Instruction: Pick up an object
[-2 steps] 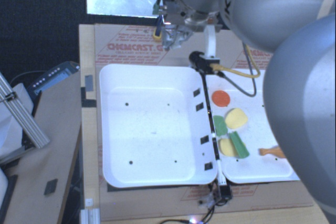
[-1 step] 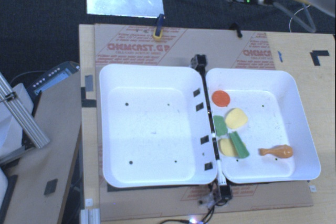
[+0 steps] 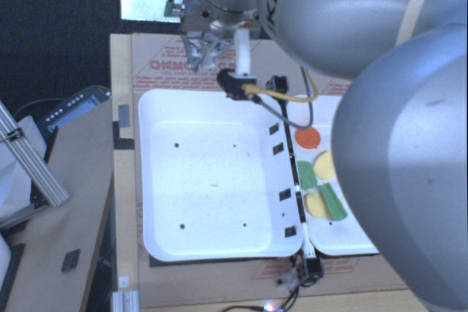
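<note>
Gripper [image 3: 202, 58]: upper centre of frame, above the far rim of the left bin [image 3: 157, 113], over bare cardboard.
Fingers [image 3: 196, 55]: metallic, pointing down, close together; exact gap not readable; nothing visible between them.
Grasp state: no object held.
Left bin: below the gripper in frame, white floor.
Right bin [image 3: 344, 248]: right of centre, largely covered by the grey arm [image 3: 395, 128].
Objects: orange disc [image 3: 308, 137], green piece [image 3: 306, 174], yellow pieces [image 3: 317, 205], green bar [image 3: 333, 201], clustered along the right bin's left wall.
Relation to fingers: objects lie well apart from the fingers, toward lower right of frame, across the divider.
Step in hand: judged as approach, not yet a grasp.
Method: travel toward lower right, centre over one isolated piece such as the orange disc, open fully before descent, avoid the bin wall.
</note>
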